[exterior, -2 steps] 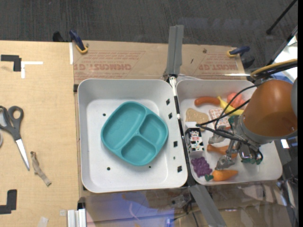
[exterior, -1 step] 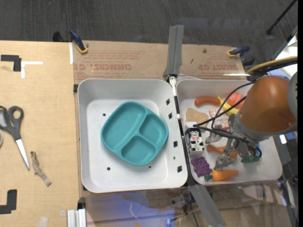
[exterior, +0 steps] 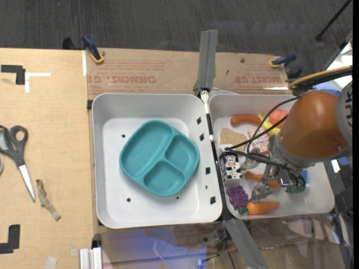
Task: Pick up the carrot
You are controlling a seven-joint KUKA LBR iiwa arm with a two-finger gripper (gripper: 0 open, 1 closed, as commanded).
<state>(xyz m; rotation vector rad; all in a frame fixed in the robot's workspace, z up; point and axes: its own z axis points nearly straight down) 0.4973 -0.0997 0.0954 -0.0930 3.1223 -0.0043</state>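
White right bin: gripper, state unclear, hovers just above the carrot; rigid, smooth, likely slippery; grasp mid-body.

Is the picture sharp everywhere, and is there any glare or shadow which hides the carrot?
Camera view: light is even, mostly sharp; the carrot is plain, no glare on it; the arm's orange band covers part of the right bin; below the teal plate the lower edge is blurred, bluish.
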